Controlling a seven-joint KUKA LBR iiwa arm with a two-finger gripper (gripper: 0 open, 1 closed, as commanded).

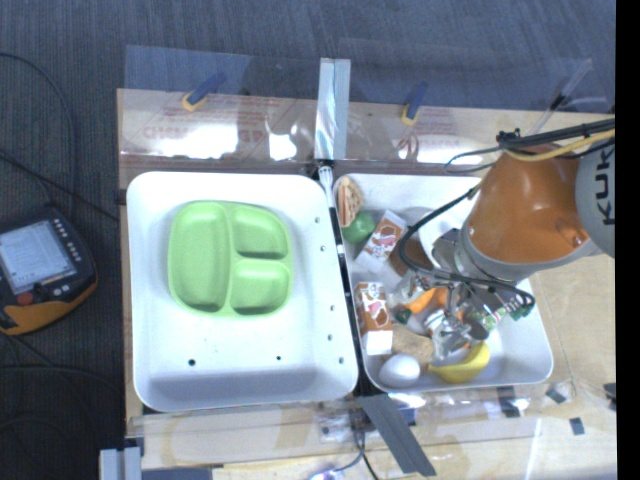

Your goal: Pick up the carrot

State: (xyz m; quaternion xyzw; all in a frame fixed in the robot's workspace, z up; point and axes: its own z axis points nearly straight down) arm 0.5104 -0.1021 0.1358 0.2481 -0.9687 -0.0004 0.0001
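- Overhead, the camera view takes in two white bins side by side: the left bin (160, 368) and the right bin (535, 353).
- A green tray (230, 258) with three compartments lies in the left bin, toward its far side.
- The arm (530, 213) reaches in from the right; its orange band covers the far right part of the right bin and hides whatever lies beneath.
- The gripper (452, 330) hangs low over the clutter in the right bin, just above the banana (462, 365); whether its jaws are released or clenched cannot be made out, since wrist parts and cables blur together there.
- The carrot (425, 300) lies in the middle of the right bin, just left of the gripper, an orange piece partly covered by the wrist; its full length is hidden.
- An egg (401, 370) sits at the near edge, left of the banana.
- Small packets (372, 306) lie along the bin's left wall; their print is too small to read.
- A green item (358, 230) sits farther back by the same wall, hard to identify.
- A pendant (40, 263) lies on the floor at far left, cut off by the picture's edge.
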